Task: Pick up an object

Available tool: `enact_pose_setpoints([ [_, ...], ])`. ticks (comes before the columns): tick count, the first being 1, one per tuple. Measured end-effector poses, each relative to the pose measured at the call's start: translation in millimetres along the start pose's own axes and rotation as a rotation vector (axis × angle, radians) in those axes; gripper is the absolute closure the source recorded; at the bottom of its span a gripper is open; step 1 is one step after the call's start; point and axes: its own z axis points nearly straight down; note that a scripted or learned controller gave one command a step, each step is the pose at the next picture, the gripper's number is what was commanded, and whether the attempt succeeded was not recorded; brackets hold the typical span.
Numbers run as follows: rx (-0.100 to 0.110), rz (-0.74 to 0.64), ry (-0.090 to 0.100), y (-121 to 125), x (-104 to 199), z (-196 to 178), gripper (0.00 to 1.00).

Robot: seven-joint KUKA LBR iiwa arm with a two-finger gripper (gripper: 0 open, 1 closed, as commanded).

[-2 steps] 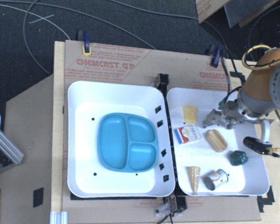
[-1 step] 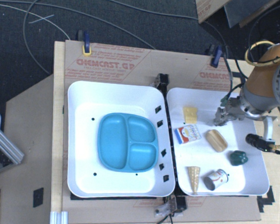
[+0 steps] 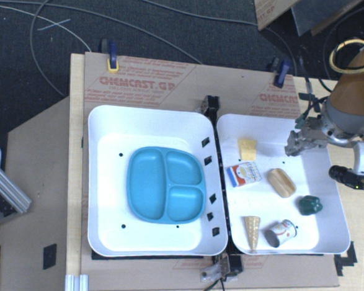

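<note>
Six small objects lie in the right bin (image 3: 331, 236): a yellow block (image 3: 247, 149), a red-and-white carton (image 3: 243, 175), a bread roll (image 3: 281, 182), a green piece (image 3: 310, 205), a cone (image 3: 251, 231) and a small can (image 3: 281, 232). The gripper (image 3: 298, 144) hangs over that bin's upper right part with nothing visibly in its grasp; how it stands cannot be told. The left bin (image 3: 102, 136) holds a blue divided plate (image 3: 165, 185), both bins on a cardboard-covered bench (image 3: 149, 77) above dark carpet (image 3: 27, 50) with cables.

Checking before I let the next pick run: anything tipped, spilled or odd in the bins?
Only the small can in the right bin lies on its side; nothing looks spilled. The end effector sits over that bin's upper edge.
</note>
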Motion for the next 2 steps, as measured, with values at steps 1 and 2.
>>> enact_pose_setpoints([
  [1,-0.003,0.001,-0.001,-3.6,-4.4,-46.1,1.00],
  [2,-0.004,-0.001,-0.001,6.0,-0.2,-95.5,1.00],
])
